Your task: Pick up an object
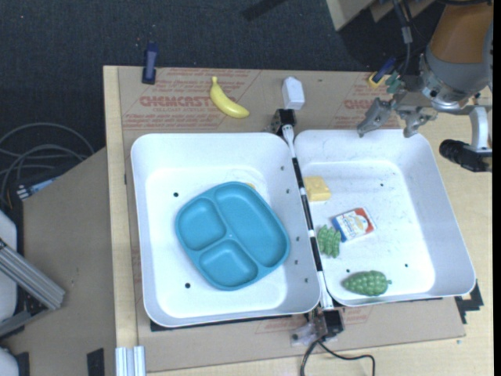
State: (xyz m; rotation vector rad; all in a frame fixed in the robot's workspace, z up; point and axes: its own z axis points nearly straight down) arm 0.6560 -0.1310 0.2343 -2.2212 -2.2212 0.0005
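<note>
Arm (460,34) reaches in at upper right; gripper (395,122) hangs over right bin's (446,210) far rim, fingers apparently spread, nothing between them.

Bare right bin (407,202) floor beyond yellow block (317,188), carton (354,224)

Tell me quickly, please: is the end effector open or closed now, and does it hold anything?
End effector: open, holding nothing, above the far rim of the right bin.
</note>
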